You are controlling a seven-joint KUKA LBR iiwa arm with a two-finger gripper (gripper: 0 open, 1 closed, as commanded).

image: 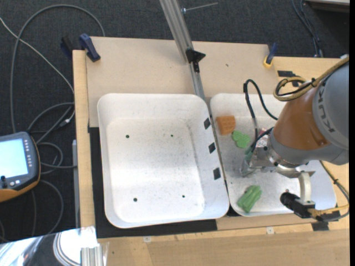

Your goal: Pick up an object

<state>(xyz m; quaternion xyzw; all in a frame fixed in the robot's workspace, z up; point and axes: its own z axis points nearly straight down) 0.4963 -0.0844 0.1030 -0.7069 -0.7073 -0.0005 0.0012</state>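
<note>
In the right bin (233, 101) lie three small objects. An orange block (225, 124) sits near the bin's far left corner. A small green piece (241, 139) lies just in front of it. A longer ribbed green piece (249, 198) rests near the front rim. My gripper (247, 167) hangs low over the bin floor between the two green pieces, closer to the small one. It touches neither that I can see. The bulky grey and orange wrist (302, 132) hides the right half of the bin.
The left bin (108, 110) stands beside the right one, with a shared ridge between them. A slanted metal pole (180, 29) rises from the back of the bench. Black cables (252, 96) loop over the right bin's far side.
</note>
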